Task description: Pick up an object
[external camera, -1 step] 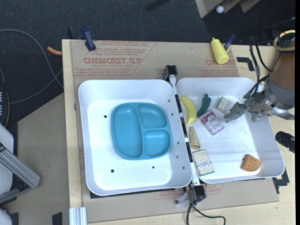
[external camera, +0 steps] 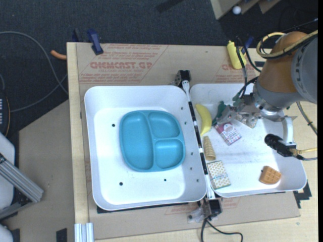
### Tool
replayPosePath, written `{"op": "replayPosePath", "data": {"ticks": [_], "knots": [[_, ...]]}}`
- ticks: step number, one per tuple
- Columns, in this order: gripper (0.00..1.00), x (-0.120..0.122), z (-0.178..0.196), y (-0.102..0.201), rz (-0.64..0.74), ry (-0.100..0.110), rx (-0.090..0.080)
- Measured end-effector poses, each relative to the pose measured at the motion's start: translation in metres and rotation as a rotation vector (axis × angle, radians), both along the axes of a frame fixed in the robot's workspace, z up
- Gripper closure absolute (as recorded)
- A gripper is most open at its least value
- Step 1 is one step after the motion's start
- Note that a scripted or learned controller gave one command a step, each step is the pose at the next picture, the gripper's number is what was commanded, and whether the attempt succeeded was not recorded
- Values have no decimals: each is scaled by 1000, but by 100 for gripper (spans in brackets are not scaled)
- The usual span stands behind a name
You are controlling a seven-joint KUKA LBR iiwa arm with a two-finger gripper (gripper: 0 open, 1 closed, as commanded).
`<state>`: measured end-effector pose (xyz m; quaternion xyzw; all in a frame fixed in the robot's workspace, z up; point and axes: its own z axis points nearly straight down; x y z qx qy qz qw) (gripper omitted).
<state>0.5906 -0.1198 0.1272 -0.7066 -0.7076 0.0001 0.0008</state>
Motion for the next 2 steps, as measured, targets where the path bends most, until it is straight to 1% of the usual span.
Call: {"op": "replayPosePath", "data": {"ticks": [1,2], "knots": [[0,-16,-43,22,-1,1,0],[100,-15,-33,22,-2,-1,0]]}}
